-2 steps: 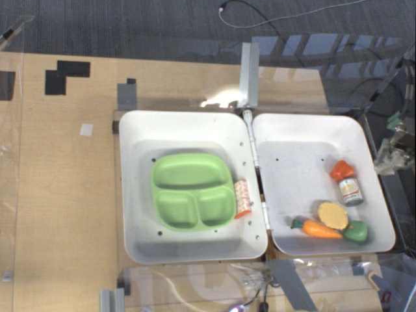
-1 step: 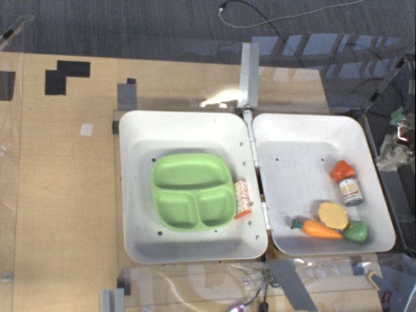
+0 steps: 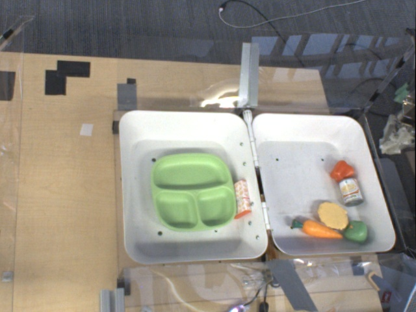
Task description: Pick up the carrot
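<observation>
Task not started as far as you can see: the carrot (image 3: 318, 229) lies flat on the floor of the right bin (image 3: 305, 142), near its front edge, untouched, green top pointing left. You can't tell the claw's state from this frame, so log it as unknown. Everything is left: reach in, close on the carrot, lift. Right bin also holds a round tan cookie-like piece (image 3: 333, 215) touching the carrot from behind, a green vegetable (image 3: 357, 232) just beside its right end, and a small bottle with a red cap (image 3: 346, 182) further back. Left bin (image 3: 188, 125) holds a green divided tray (image 3: 193, 190) and a small packet (image 3: 242, 198) against its right side. Both bins sit on the table (image 3: 58, 174).
</observation>
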Action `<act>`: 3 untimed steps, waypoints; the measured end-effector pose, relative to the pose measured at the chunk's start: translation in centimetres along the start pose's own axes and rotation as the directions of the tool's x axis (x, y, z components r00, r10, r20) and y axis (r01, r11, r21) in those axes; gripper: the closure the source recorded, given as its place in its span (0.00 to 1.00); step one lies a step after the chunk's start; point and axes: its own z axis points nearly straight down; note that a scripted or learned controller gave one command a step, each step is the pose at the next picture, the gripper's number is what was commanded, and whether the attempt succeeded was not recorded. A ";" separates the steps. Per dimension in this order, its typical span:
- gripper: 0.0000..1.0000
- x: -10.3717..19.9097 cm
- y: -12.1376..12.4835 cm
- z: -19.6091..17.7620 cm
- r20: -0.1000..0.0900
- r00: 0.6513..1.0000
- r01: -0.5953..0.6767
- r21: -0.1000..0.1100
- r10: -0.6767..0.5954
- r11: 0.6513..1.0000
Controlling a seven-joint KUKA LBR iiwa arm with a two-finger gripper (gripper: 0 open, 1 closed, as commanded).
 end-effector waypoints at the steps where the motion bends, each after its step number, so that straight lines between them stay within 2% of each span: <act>1: 1.00 1.8 -2.9 5.9 0.001 0.896 -0.443 0.003 0.443 0.896; 3: 1.00 2.0 -2.7 3.7 -0.002 0.904 -0.427 -0.002 0.427 0.904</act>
